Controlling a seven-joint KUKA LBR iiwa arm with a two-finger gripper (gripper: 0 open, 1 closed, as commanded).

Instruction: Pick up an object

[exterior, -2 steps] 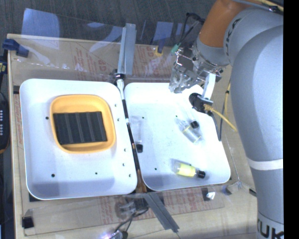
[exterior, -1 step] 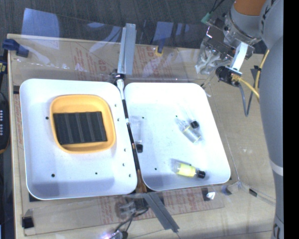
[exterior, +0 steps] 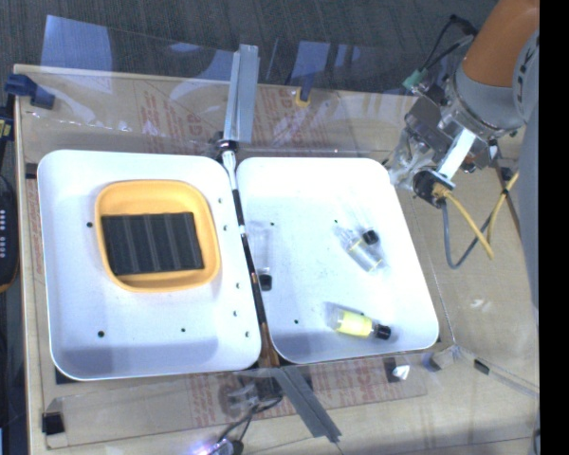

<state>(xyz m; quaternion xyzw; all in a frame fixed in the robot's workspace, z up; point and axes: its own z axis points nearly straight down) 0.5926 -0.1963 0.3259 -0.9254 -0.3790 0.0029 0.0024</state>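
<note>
In the right bin point(exterior: 303, 188) lie two small items. A clear little bottle with a black cap point(exterior: 360, 246) rests near the bin's middle right. A yellow tube-like bottle with a black cap point(exterior: 357, 325) lies near the front edge. My gripper point(exterior: 415, 167) hangs above the bin's far right corner, just outside its rim, well away from both bottles. Nothing shows between its fingers.
The left bin point(exterior: 66, 282) holds a yellow tray with a dark ribbed insert point(exterior: 155, 240). A metal divider bar point(exterior: 237, 93) runs back between the bins. Yellow cables point(exterior: 474, 226) hang to the right of the right bin.
</note>
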